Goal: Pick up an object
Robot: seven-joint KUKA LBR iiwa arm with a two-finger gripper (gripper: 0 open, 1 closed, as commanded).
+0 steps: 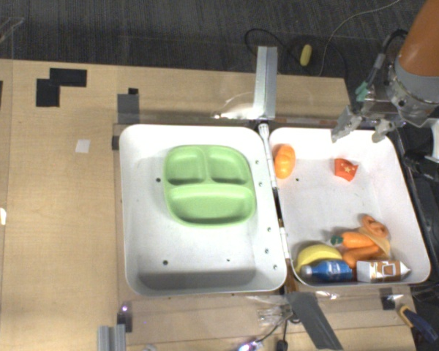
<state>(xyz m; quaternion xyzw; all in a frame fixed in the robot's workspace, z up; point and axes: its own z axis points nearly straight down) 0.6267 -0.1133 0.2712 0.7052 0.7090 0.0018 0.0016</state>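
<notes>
My gripper [362,129] hangs over the far edge of the right bin [410,196], its two fingers spread apart with nothing between them. A small red object [345,168] lies just below it on the bin floor. An orange fruit [284,160] rests against the bin's left wall. In the near corner sit a yellow banana [318,255], a blue item [329,271], a carrot [360,240], a tan pretzel-like piece [374,228] and a white bottle [380,270].
The left bin [143,254] holds a green divided plate [208,183]. A metal post [265,86] stands behind the seam between the bins. Cables run over the dark floor at the back.
</notes>
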